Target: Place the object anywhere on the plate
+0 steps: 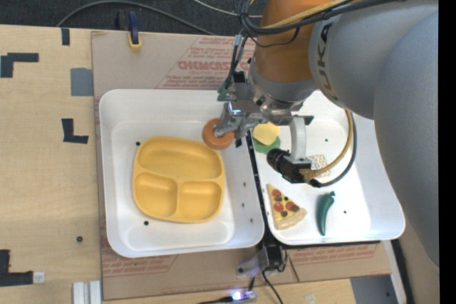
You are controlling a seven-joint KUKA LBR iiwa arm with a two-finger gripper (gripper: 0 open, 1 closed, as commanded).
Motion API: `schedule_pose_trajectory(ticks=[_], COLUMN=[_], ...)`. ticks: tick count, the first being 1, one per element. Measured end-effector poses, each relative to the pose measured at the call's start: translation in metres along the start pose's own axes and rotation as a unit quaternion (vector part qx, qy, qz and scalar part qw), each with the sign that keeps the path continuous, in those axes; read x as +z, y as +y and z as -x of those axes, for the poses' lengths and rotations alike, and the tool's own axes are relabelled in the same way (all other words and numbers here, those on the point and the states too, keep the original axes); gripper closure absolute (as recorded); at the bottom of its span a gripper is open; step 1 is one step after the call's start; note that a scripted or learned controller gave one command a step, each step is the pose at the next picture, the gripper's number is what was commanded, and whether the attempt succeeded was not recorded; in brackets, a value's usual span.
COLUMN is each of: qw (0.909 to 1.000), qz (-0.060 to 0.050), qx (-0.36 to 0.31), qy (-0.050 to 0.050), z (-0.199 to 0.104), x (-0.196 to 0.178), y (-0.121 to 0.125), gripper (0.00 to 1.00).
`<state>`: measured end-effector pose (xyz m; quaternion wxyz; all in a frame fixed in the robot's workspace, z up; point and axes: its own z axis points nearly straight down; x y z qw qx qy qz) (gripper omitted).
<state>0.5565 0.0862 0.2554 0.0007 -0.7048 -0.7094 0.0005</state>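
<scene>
Though we cannot tell the gripper (pixel 231 123) state, we judge the doughnut (pixel 216 134) (by the plate (pixel 179 178)) light, rigid, smooth: pinch across its ring.

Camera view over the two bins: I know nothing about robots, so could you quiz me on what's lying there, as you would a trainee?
1. True or false: the yellow plate lies in the right bin.
2. Fill the gap: the plate is divided into ___ compartments.
3. Which lies nearest the pizza slice?
A. the green pepper
B. the orange round piece
C. the yellow plate

Key: 1 false, it lies in the left bin; 2 three; 3 A.
</scene>
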Motion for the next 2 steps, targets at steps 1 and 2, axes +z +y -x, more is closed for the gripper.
schedule_pose_trajectory(ticks=[1,2], qw=[1.0,1.0], qz=[0.0,0.0], qx=[0.0,0.002], qy=[0.0,-0.001], z=[-0.0488,-0.0465], x=[0.0085,0.008], y=[0.0149,0.0144], gripper=[1.0,0.0])
